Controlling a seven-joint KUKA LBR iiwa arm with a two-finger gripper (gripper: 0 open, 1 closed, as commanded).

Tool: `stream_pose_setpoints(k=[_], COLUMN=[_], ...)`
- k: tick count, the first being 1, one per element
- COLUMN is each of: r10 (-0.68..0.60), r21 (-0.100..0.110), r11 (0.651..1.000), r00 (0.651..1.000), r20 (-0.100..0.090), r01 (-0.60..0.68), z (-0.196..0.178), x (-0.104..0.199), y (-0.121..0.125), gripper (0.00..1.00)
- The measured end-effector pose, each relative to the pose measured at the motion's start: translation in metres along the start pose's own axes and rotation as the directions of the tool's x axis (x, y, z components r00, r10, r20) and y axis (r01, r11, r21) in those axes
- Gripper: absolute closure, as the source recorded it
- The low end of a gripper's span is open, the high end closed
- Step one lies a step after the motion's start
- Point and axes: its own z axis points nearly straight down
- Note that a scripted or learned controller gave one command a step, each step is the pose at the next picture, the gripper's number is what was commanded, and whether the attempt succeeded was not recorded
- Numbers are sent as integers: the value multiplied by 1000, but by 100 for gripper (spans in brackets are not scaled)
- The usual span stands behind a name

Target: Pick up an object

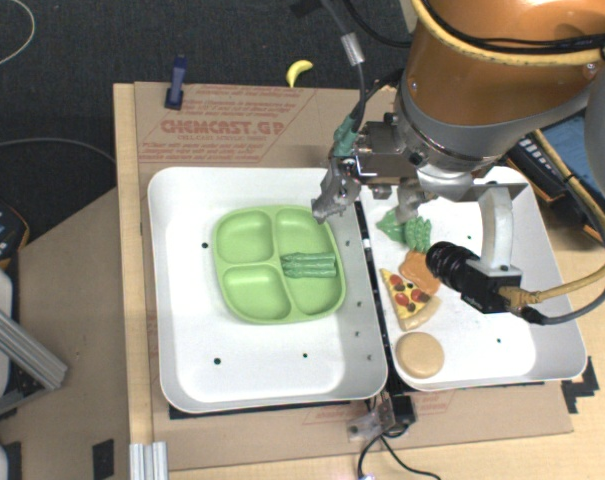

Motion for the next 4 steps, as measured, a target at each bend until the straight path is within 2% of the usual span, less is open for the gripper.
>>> stream_pose_setpoints(k=[1, 2, 3, 4], r10=[1, -5, 9, 5], r21=[3, 16, 20, 7], r11=[1000, 1000, 1000, 1000], r00=[1000, 1000, 1000, 1000], r20=[2, 3, 7, 1], r01=[-1, 5, -9, -5], z=[-7, 65, 181, 164], x=[-1, 74, 22, 26], y=[0, -2, -3, -2], gripper=[100, 100, 100, 100])
